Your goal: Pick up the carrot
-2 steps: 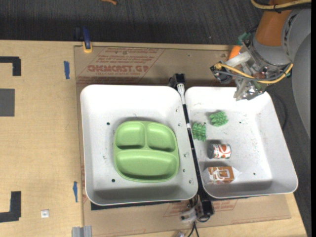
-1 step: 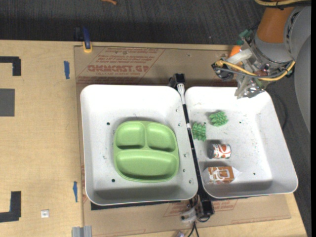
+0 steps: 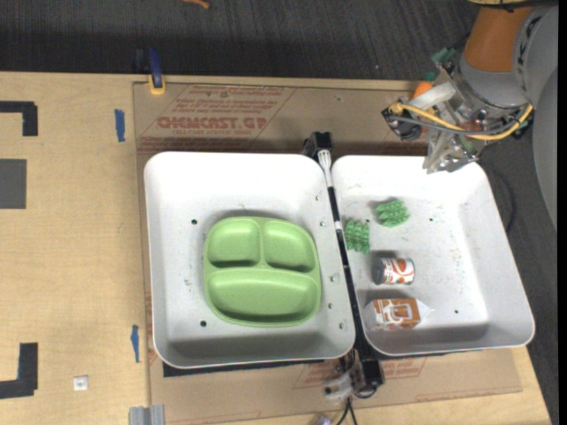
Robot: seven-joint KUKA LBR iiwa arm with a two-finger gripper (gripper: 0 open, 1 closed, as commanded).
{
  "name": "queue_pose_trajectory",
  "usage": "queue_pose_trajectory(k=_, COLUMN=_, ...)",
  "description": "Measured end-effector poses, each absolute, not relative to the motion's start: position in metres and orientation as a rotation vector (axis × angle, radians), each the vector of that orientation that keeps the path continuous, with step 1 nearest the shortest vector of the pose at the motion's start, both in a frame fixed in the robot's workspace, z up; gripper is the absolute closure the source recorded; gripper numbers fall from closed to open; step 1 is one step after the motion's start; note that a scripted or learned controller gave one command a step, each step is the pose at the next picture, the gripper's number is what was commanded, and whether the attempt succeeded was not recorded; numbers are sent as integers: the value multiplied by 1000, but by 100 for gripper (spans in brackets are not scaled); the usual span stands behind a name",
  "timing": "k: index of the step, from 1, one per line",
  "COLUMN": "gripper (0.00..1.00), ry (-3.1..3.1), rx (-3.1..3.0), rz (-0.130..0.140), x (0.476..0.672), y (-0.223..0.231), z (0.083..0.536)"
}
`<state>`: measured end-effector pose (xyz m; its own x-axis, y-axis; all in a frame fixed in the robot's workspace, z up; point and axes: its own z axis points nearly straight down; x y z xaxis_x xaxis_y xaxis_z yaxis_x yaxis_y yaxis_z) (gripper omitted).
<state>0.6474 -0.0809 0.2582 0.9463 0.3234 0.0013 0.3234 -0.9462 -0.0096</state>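
Hovering over the right bin's (image 3: pixel 496 264) far rim, pincer (image 3: pixel 446 159)

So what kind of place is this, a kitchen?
Probably a robot test lab, not a kitchen: a robot arm reaches over two white bins on a taped cardboard bench, with toy food and a green divided plate.

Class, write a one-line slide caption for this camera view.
Grey arm's gripper hovers over the right white bin's far rim; a green divided plate fills the left white bin.
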Motion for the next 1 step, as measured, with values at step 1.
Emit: queue_pose_trajectory(k=1, gripper=100, ry=-517, rx=-3088, rz=0, x=648, y=-80, z=268)
